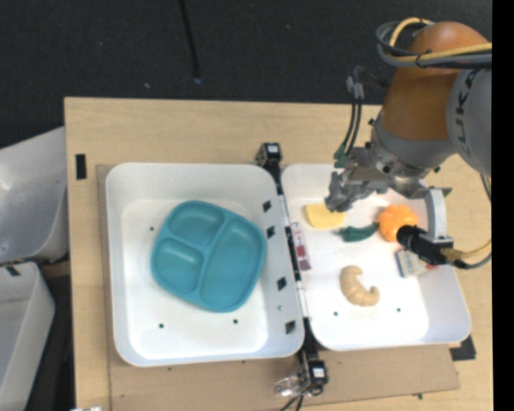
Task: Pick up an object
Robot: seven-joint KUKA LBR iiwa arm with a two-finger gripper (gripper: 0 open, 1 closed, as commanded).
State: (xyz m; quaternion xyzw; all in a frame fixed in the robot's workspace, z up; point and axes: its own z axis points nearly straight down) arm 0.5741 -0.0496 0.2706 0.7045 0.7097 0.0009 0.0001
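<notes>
The scene is lit evenly and brightly from above; the white bins [197,332] are nearly washed out, with little surface detail kept; shadows are faint and short, seen softly beneath the teal plate [208,257]; the surround beyond the bench [86,135] is left dark; mild softness and coarse resolution are noted throughout.

In the right bin [445,315], bare floor is lying open around the tan croissant [360,286], leaving room on every side. Farther back, the yellow piece [322,217], green piece [357,233] and orange ball [395,221] are crowding together under the arm [420,101].
</notes>
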